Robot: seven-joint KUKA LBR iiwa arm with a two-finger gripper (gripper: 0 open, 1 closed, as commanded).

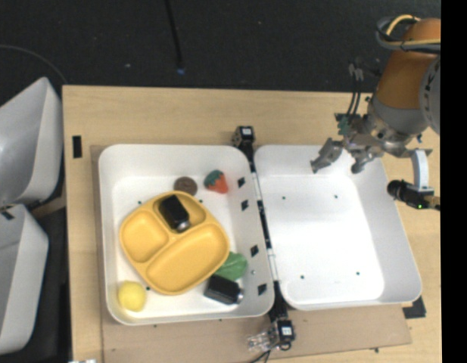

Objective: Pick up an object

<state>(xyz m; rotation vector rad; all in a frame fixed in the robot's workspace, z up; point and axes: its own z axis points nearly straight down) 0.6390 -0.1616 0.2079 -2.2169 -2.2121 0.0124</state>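
Observation:
My gripper (341, 162) hangs over the far edge of the right bin (331, 278), its two fingers spread apart with nothing between them. The left bin (112, 180) holds a yellow divided plate (174, 249) with a black object (174, 212) lying in one of its compartments. Around the plate lie a brown round piece (185, 184), a red strawberry-like toy (214, 180), a green item (235, 263), another black object (222, 290) and a yellow ball (131, 296). All of these are well left of the gripper.
A divider with black clips (257, 225) runs between the two bins. Black fixtures sit at its far end (243, 135) and near end (282, 329). White rounded equipment (21, 150) stands at the left edge of the wooden bench (172, 108).

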